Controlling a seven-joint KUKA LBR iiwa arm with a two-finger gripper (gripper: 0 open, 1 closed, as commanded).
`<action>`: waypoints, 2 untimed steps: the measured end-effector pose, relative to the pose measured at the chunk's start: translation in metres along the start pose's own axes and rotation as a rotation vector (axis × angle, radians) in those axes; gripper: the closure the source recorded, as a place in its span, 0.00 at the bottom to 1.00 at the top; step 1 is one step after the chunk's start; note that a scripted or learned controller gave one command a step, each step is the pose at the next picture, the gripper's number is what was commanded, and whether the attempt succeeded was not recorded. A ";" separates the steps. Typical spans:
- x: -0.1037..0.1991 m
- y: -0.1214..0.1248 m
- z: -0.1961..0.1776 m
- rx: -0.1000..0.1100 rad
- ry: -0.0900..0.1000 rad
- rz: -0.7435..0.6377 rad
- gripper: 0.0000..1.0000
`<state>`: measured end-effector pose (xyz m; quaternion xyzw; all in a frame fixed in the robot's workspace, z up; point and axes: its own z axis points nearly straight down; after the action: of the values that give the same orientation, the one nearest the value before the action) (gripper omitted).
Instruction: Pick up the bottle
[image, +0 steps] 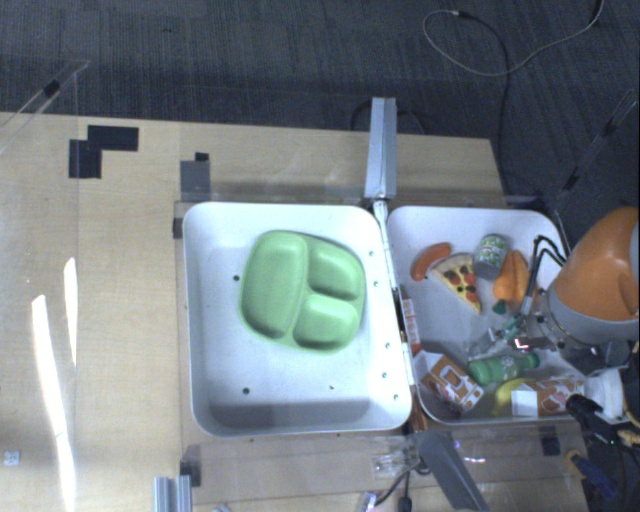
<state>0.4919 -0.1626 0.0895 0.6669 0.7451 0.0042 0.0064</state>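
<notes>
Two shallow white bins are sitting side by side on a pale wooden bench. The left bin (215, 330) is holding a green sectioned tray (300, 290), lying slightly askew near its middle. The right bin (400, 240) is crowded with small items: a toy hot dog (431, 260) and a pizza slice (460, 281) near the far-left part, a greyish can (490, 252) and an orange carrot-like piece (511, 278) beside them, a brown printed packet (450, 382) at the near-left corner, and a second packet with a white label (535, 398) along the near wall. The green bottle (500, 368) is lying on its side in the near part of this bin, between the two packets, with a yellow item just touching its near side. The arm is reaching in from the right, its orange band (605, 265) overhanging the bin's right wall. The gripper (512, 335) is hovering just above and slightly behind the bottle; whether its claw is wide or narrow cannot be told, since clutter and glare are masking it.
</notes>
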 end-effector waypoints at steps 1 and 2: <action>-0.010 -0.001 0.000 0.000 0.002 -0.021 0.00; 0.054 0.006 0.000 -0.002 0.000 -0.053 0.00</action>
<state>0.4921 -0.1087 0.0898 0.6469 0.7625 0.0048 0.0075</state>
